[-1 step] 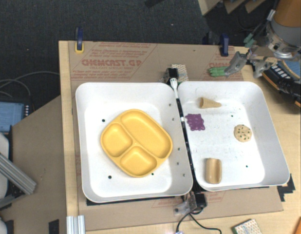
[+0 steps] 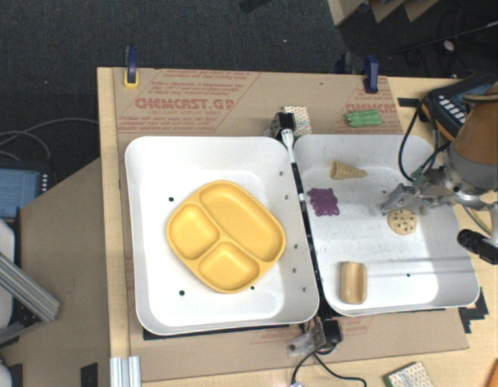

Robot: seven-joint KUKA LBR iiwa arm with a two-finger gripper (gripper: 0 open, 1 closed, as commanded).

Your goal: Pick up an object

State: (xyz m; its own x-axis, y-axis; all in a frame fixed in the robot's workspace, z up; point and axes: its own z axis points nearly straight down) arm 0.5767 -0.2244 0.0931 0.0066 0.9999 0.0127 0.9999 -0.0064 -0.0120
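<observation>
hand [image 2: 404, 202] above cookie [image 2: 403, 222] | cookie flat, round, no long axis

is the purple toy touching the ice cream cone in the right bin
Apart. The camera view shows bare white bin floor between the purple toy and the ice cream cone.

The yellow divided tray [image 2: 225, 236] looks like smooth, slightly glossy plastic. Both white bins [image 2: 152, 184] seem matt plastic — the bench [image 2: 192, 103] beneath is brown paper-faced board, printed in red — dull
</observation>
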